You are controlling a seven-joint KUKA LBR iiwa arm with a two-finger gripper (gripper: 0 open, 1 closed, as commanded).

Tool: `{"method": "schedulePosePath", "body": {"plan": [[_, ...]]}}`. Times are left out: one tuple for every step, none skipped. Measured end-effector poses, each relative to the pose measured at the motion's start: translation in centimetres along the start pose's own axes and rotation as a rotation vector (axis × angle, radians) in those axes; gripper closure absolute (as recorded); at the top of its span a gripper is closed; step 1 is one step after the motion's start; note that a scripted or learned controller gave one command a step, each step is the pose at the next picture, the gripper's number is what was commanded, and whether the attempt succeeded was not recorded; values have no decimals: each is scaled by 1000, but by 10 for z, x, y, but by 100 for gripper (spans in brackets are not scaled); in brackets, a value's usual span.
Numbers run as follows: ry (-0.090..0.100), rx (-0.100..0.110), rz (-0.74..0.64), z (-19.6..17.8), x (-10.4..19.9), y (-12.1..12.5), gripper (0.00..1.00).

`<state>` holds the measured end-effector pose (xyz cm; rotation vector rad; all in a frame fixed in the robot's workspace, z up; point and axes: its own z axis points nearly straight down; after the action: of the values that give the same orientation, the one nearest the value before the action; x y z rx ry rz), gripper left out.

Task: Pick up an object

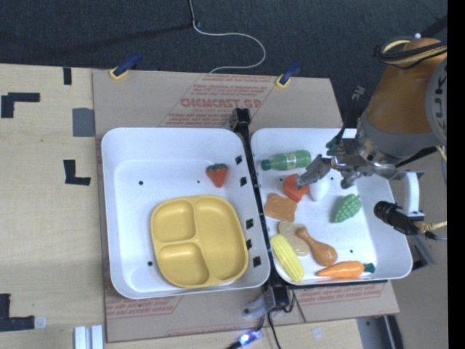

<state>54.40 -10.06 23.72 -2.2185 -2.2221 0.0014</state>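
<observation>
We take this for a robotics lab. The bench point(43, 217) carries black marker shapes, a clamped cardboard sheet point(218, 100) and two white bins point(120, 147) of toy food, while a cable point(225, 38) trails over dark carpet point(87, 13) and a grey-and-orange arm point(403, 93) reaches in

Around the yellow plate point(197, 241) in the left bin point(116, 195) open floor was left; only a strawberry point(216, 174) was placed just beyond it.
</observation>
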Motion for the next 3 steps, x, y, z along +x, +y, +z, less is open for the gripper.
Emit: {"method": "schedulePosePath", "body": {"plan": [[0, 5, 0, 47, 7, 2, 0], [0, 6, 1, 93, 6, -5, 0], [0, 6, 0, 148, 7, -7, 0]]}}
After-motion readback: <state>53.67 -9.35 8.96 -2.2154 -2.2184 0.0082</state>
